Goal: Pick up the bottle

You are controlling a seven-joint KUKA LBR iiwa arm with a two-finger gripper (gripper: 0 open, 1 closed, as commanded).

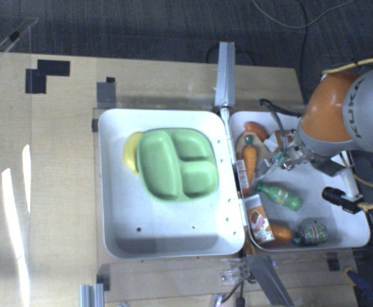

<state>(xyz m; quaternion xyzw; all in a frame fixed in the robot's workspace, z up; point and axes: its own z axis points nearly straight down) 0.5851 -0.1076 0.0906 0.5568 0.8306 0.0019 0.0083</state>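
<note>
The green bottle (pixel 279 196) lies on its side in the right bin (pixel 349 197), just below the gripper (pixel 277 158), whose state I cannot tell, with a carrot (pixel 250 162) lying beside it.

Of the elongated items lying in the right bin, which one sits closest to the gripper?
The clear green plastic bottle, lying on its side just below the gripper. The orange carrot lies further left along the bin's wall.
</note>
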